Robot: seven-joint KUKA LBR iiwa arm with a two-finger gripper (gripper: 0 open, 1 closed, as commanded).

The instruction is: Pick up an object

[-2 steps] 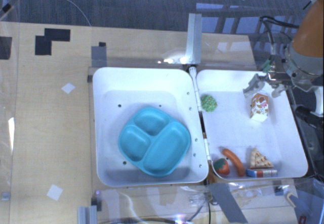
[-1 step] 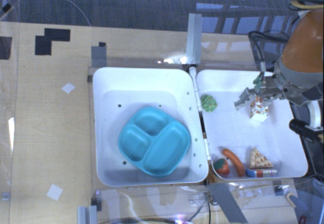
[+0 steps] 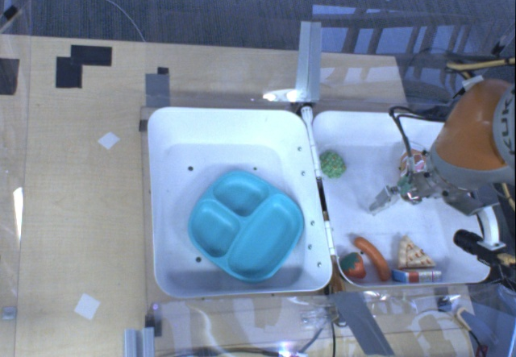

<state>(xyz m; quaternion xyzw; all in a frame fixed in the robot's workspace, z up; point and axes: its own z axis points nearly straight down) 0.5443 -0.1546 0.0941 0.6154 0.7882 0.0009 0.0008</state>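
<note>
The pale wood tabletop carries two white bins side by side. The left bin, well to the left of the claw, holds a blue divided plate. The grey and orange arm reaches into the right bin, where the claw hangs low over the bin floor, its fingers spread apart and nothing between them. Below the claw lie an orange-red sausage, a pizza slice, a small red and green fruit and a marker. A bumpy green ball sits to its upper left.
</note>
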